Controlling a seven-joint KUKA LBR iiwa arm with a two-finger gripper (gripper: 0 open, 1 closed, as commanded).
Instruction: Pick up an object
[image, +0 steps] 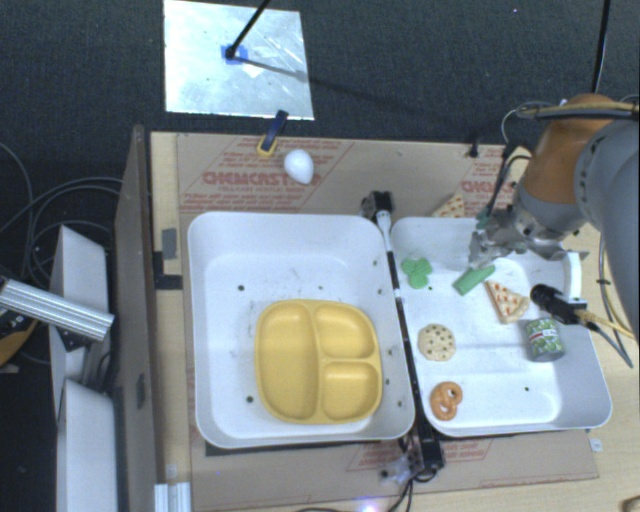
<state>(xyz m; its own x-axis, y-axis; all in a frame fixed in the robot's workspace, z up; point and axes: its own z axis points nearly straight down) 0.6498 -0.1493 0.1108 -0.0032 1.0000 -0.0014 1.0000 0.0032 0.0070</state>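
Note:
My gripper (484, 252) hangs low over the back of the right bin (580, 395). A green oblong piece (474, 279) lies tilted directly under its tip, touching or nearly touching it; I cannot tell whether it is gripped. A pizza slice (507, 300) lies just to the right of that piece. A small green leafy piece (415, 270) sits to its left by the bin's wall. Further forward lie a round cookie (436, 342), a pretzel (446, 400) and a small green can (543, 340).
The left bin (230, 250) holds a yellow divided plate (318, 360). Behind the bins, on the cardboard, lie a white egg (298, 165), a small yellow and blue item (270, 135) and another pizza slice (451, 207).

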